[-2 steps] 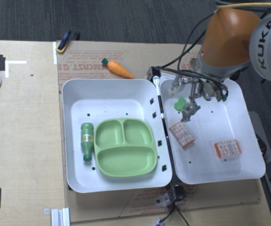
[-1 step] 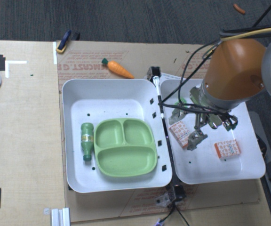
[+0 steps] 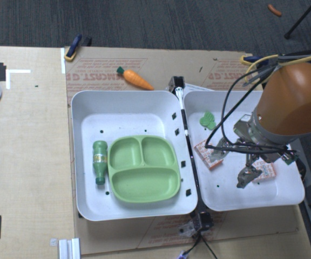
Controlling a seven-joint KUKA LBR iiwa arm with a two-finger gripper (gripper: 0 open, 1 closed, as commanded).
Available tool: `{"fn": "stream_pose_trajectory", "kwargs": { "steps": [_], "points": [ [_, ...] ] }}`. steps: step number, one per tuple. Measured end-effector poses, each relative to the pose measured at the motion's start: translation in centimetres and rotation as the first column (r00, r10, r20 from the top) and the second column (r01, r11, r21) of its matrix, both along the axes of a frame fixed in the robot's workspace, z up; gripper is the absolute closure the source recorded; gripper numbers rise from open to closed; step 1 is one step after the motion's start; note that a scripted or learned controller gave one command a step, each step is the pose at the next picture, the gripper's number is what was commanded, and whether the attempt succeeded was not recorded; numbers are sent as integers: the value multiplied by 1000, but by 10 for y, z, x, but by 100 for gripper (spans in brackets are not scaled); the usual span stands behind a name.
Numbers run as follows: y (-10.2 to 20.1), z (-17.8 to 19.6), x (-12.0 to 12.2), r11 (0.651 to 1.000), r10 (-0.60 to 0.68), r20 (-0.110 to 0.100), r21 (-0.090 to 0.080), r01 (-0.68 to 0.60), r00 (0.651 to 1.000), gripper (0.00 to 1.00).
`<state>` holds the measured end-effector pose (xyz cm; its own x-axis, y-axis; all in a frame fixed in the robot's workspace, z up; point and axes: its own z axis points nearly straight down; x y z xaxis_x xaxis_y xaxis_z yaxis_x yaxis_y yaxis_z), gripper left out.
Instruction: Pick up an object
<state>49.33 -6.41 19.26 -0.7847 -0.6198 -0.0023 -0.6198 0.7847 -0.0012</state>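
My gripper point(image 3: 241, 169) hangs low over the right bin point(image 3: 285, 198), under the orange wrist band. Its dark fingers spread apart, one near a small red and white packet point(image 3: 208, 154), the other by a second red and white packet point(image 3: 265, 169) to the right. Nothing sits between the fingers. A green leafy piece point(image 3: 207, 120) lies toward the back of the right bin. In the left bin point(image 3: 85, 112) rests a green divided plate point(image 3: 143, 169) with a green bottle point(image 3: 99, 161) lying beside it on the left.
A toy carrot point(image 3: 135, 78) lies on the cardboard behind the left bin. A black clip point(image 3: 176, 83) sits at the back where the bins meet. Cables loop around the wrist above the right bin.
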Motion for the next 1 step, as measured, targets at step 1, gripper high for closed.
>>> {"fn": "stream_pose_trajectory", "kwargs": {
  "steps": [1],
  "points": [
    [20,0,-5,971,238,1,0,-238,971,0]
  ]
}}
